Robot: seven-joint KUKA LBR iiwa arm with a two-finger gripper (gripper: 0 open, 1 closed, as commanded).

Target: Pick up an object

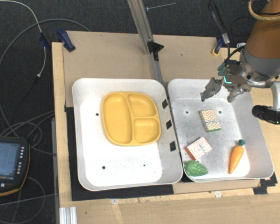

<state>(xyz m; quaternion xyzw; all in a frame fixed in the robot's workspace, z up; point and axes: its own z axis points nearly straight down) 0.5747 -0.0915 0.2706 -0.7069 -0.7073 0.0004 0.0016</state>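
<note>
The right bin (252, 125) holds a small patterned box (210, 120), a red and white packet (199, 148), a green broccoli toy (195, 168) and an orange carrot (236, 157). My gripper (221, 92) hangs over the bin's far end, above and just beyond the patterned box. Its two grey fingers (210, 89) stand apart, open, with nothing between them.
A yellow divided plate (130, 118) lies in the left bin (88, 139). A metal pole (142, 20) rises from the bench behind the bins. Blue clamps (65, 40) sit at the bench's far corners. A tablet (7, 164) rests off the bench at left.
</note>
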